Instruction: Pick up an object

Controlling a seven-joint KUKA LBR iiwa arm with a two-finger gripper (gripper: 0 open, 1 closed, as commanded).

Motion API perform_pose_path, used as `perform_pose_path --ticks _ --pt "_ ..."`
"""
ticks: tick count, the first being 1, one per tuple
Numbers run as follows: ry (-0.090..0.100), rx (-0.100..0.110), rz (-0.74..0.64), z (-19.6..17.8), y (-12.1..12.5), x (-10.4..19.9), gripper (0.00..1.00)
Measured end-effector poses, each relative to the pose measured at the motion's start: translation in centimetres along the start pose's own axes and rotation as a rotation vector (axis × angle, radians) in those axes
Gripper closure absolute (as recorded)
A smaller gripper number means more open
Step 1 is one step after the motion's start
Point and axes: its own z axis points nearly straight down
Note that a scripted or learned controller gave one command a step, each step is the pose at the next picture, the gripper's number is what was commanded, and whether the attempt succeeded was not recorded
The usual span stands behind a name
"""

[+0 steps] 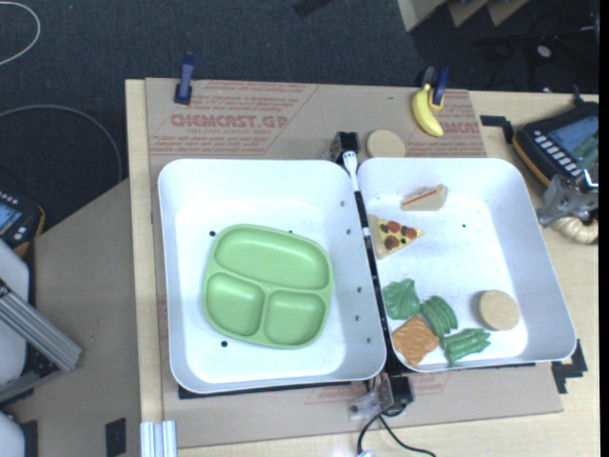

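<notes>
Several small plastic toy foods (433, 320) crowd the right white bin (529, 219) at 5 o'clock; pincer state cannot tell; a grasp risks snagging neighbours.

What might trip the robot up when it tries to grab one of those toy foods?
The green leafy pieces and orange piece lie crowded together, so a grab may catch two or knock one aside. The pizza slice lies flat beside the right bin's wall, leaving little room for fingers.

The brown board (285, 112) under the bins reads "CHEMCAST G.P" in red; its smaller print is illegible.
</notes>
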Motion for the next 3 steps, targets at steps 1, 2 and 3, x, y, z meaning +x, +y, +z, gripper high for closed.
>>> perform_pose_path --ticks 1,2,3 --pt "-0.002 -0.004 0.005 10.5 0.9 -6.7 1.0" --pt "-0.002 -0.011 0.0 16.8 5.3 -10.1 1.0" --pt "-0.005 -0.03 -0.008 4.1 2.5 -3.8 1.0"
